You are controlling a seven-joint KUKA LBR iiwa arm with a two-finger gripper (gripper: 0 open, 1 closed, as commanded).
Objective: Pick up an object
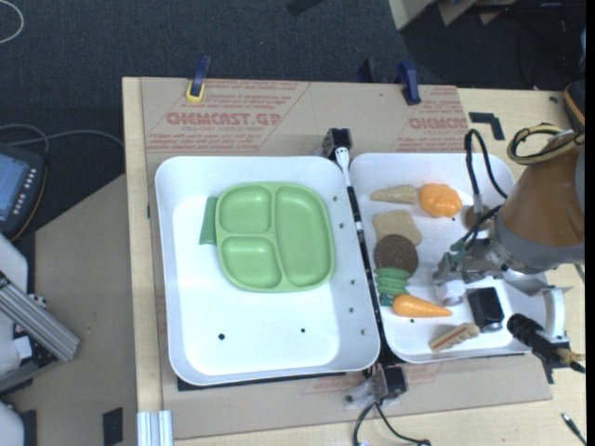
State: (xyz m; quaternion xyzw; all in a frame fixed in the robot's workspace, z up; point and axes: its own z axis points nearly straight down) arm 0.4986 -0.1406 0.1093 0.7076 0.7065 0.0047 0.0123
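On your left, the left bin (186, 277) holds a green divided tray (274, 235), lying flat near the bin's upper middle. Moving right, the right bin (409, 177) carries the loose pieces: a tan cone-shaped piece (394, 194) beside an orange piece (440, 200) near the top, a tan slice (398, 225) above a dark brown disc (397, 252), then a green piece (390, 281), an orange carrot (420, 308) and a tan stick (453, 337) near the bottom edge. Further right, the jaws (456, 272) hang low over the bin just right of the disc; you cannot tell how they stand.
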